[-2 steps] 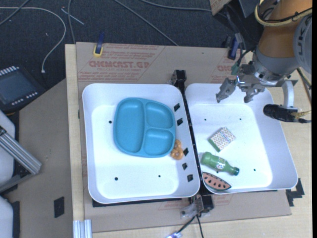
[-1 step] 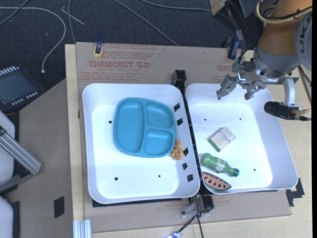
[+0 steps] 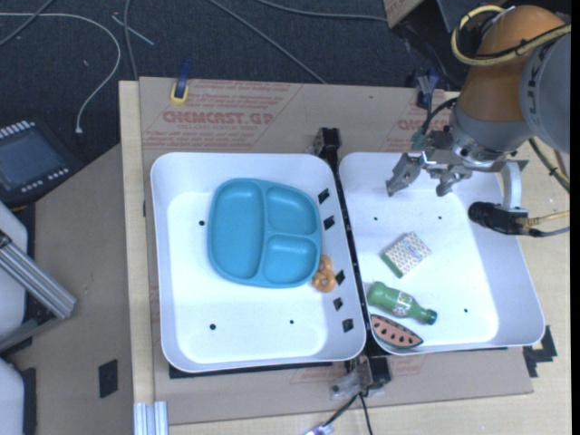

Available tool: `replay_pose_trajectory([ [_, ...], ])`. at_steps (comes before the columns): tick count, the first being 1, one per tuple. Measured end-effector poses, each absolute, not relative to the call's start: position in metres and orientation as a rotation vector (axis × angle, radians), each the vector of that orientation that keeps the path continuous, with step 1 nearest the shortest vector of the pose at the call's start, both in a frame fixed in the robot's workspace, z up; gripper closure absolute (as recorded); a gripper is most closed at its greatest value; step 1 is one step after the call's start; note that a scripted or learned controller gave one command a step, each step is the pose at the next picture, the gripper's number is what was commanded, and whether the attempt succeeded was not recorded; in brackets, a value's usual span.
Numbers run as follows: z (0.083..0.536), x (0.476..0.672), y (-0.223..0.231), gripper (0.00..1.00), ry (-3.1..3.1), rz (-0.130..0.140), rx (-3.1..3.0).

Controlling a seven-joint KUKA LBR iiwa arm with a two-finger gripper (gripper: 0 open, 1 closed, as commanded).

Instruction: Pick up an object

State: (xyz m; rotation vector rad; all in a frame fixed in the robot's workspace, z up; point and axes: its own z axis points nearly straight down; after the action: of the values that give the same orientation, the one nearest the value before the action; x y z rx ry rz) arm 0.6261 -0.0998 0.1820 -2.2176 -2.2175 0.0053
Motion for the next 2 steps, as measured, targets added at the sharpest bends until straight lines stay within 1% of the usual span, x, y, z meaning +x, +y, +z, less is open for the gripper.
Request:
replay_pose_trajectory([
  [1, 0.139, 0.628, -0.096, 0.00, -2.219, 0.005, -2.216],
  [2, 0.086, 0.627, -0.095, 0.00, -2.217, 0.005, -2.217],
])
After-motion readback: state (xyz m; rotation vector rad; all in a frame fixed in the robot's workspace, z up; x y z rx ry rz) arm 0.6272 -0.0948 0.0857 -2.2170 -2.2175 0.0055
